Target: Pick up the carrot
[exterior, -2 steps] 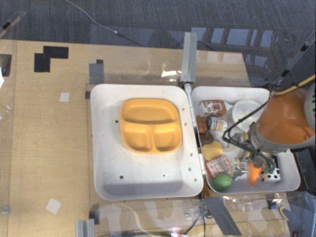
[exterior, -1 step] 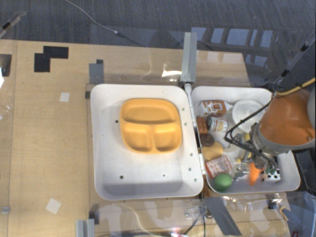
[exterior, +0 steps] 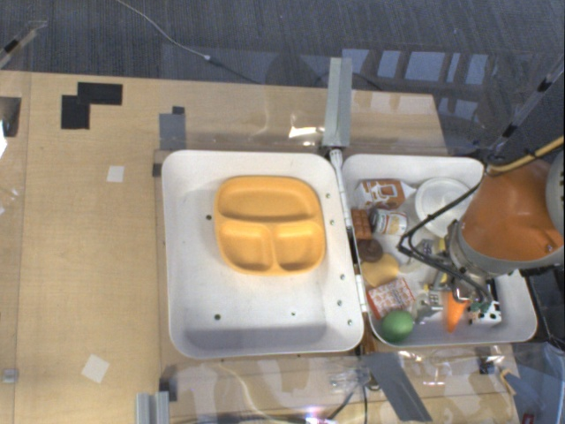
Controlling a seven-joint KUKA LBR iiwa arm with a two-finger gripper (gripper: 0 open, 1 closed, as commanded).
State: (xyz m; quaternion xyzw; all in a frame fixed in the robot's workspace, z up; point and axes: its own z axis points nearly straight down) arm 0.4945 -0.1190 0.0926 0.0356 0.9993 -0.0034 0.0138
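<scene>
Carrot (exterior: 454, 310) sits in the lower right of the frame, in the right bin (exterior: 521, 325), directly under the gripper (exterior: 459, 300). Jaw state cannot be determined; wrist and cables obscure them. A green ball (exterior: 398, 325) lies near, to its left. Judged step: closing on the carrot. Next: confirm grip, then lift straight up.

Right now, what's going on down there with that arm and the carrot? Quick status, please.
Gripper low in right bin, right over carrot. Grip unconfirmed. Green ball and packet close beside.
</scene>
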